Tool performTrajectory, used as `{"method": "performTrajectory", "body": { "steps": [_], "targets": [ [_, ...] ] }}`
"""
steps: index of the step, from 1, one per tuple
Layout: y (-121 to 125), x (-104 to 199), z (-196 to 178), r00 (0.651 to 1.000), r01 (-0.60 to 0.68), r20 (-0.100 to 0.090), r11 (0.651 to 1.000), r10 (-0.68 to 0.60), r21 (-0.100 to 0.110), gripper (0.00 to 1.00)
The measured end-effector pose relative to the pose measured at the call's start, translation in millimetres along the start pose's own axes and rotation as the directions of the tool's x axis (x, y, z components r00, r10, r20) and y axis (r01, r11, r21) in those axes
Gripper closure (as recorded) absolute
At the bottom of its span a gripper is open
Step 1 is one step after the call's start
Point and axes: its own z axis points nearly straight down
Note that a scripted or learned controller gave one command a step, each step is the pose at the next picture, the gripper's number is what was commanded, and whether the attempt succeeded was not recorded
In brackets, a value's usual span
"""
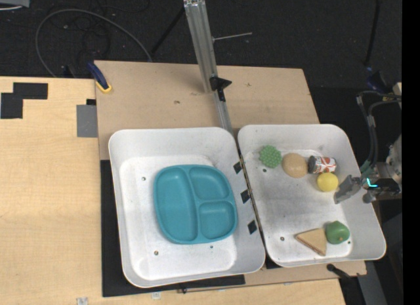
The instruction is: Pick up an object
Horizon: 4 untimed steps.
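Note:
The right bin (289,199) holds several small objects. Along its far side lie a green bumpy ball (270,156), a tan egg-shaped item (294,164) and a small red and white can (323,164) on its side. A yellow ball (327,182) sits just below the can. Near the front right corner are a green apple (337,232) and a tan wedge (312,240). My gripper (351,189) hangs at the bin's right rim, just right of the yellow ball and apart from it, with nothing seen held.
The left bin (131,179) holds a teal divided plate (195,203). A metal post (203,48) rises behind the gap between the bins. Black clips (244,195) join the two rims. A wooden table surface lies to the left.

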Motion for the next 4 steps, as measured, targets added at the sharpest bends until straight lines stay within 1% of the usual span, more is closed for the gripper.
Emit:
{"method": "performTrajectory", "body": {
  "steps": [1,2,3,4],
  "targets": [
    [0.2,0.0,-0.3,1.000,0.000,0.000,1.000,0.000,-0.001,0.00],
    [-5.6,0.6,63.3,1.000,-0.001,-0.003,1.000,0.001,0.007,0.00],
    [0.1,-5.3,114.7,1.000,0.000,-0.003,1.000,0.000,0.006,0.00],
    [2.3,-6.9,152.1,1.000,0.000,-0.003,1.000,0.000,-0.002,0.00]
  ]
}}
